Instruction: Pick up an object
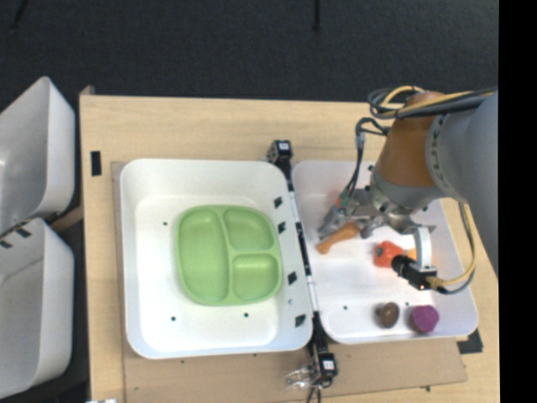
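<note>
Carrot [337, 237] lies touching the end effector [342, 222], whose finger state I cannot tell.

A pale green divided plate [227, 253] sits in the white left bin [134, 326]. Right of that plate, the white right bin [453, 321] holds orange [388, 253], brown [387, 314] and purple [424, 318] objects.

The grey arm [466, 145] enters from three o'clock, its orange band [407, 154] sitting just above the wrist. It bends down toward nine o'clock, ending in the tool [336, 223], which is low and pointing toward eight o'clock.
</note>
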You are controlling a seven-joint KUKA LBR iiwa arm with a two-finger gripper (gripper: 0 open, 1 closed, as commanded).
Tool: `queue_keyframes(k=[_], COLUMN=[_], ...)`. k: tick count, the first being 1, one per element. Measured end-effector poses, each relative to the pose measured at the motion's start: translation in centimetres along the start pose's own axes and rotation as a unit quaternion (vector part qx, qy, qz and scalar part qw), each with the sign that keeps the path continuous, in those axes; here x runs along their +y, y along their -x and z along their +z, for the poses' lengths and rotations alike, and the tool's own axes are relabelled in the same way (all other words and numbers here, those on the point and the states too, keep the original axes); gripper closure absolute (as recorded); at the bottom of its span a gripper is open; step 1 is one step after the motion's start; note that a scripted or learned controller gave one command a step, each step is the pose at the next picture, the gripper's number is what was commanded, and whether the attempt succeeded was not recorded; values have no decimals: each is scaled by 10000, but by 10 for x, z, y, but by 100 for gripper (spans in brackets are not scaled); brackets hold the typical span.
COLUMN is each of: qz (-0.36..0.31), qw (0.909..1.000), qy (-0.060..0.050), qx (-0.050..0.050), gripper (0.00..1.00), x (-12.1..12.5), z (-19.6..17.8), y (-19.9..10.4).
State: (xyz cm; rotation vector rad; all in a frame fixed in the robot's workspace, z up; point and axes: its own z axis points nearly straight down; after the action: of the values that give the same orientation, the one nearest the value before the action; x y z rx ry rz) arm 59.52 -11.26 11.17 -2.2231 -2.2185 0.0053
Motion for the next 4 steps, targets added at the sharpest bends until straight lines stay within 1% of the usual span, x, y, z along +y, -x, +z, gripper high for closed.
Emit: queue_keyframes(k=[1,3,4], qz=[29,-27,-26], qw=[10000,10000,10000], qy=[25,49,33], qx=[7,4,5], gripper=[100,100,100], x=[2,-5,-4], z=[-13,-124,-154], y=[0,-16,-15])
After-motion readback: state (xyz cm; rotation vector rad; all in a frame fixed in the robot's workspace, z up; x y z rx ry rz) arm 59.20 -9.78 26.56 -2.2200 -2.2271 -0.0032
